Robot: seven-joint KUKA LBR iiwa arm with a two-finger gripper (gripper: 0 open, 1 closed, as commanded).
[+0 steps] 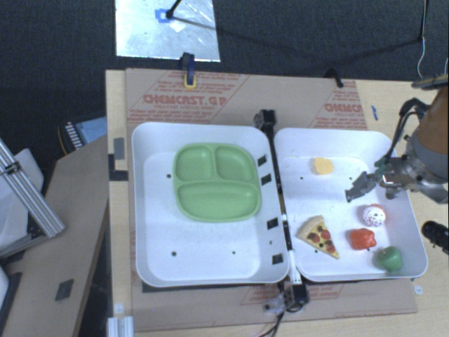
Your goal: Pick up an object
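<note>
The right bin (309, 272) holds a small yellow piece (323, 166) near the back, a pizza slice (320, 236) at the front, a white ball with red specks (373, 216), a red piece (362, 239) and a green piece (388, 258) in the front right corner. My gripper (361, 186) hangs over the right bin's right half, pointing left, just above and left of the white ball. Nothing shows between its dark fingers. The arm comes in from the right edge.
The left bin (161, 258) carries a green divided plate (215, 182). A black clip divider (277, 209) runs between the two bins. Cardboard (231, 97) lies under both bins, and a cable loops beside the arm at the right.
</note>
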